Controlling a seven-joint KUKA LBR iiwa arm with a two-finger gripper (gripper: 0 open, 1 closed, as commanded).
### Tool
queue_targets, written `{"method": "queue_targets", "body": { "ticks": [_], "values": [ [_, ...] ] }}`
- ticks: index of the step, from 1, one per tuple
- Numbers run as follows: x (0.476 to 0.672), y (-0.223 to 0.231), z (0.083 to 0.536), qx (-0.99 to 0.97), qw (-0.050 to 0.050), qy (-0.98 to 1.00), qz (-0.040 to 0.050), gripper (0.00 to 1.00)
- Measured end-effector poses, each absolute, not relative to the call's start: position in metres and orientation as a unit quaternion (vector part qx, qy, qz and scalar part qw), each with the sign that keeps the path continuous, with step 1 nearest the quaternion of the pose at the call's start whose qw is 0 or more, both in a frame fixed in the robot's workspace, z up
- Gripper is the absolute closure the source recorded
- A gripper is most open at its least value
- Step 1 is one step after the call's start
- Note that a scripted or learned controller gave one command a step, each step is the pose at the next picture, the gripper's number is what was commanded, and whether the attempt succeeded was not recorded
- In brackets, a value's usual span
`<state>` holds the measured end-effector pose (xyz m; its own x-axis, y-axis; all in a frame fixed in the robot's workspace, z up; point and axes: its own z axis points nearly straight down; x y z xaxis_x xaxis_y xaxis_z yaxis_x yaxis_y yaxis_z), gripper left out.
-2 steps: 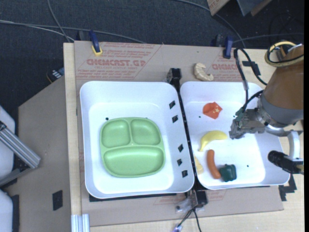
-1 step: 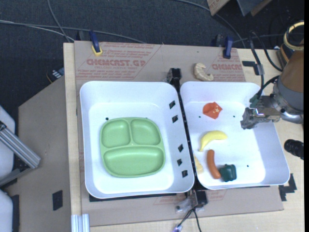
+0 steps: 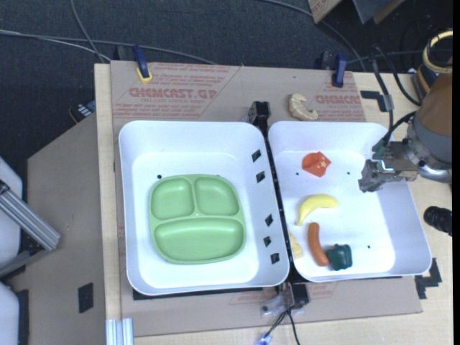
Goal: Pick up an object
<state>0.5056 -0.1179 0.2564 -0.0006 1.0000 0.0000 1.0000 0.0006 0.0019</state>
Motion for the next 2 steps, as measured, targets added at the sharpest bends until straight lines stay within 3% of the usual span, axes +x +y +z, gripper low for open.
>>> {"method": "queue_targets", "body": {
  "ticks": [2],
  "values": [
    [0.518,-0.014,0.249,0.705,-0.002,0.709,0.0001,1.00]
  ]
}}
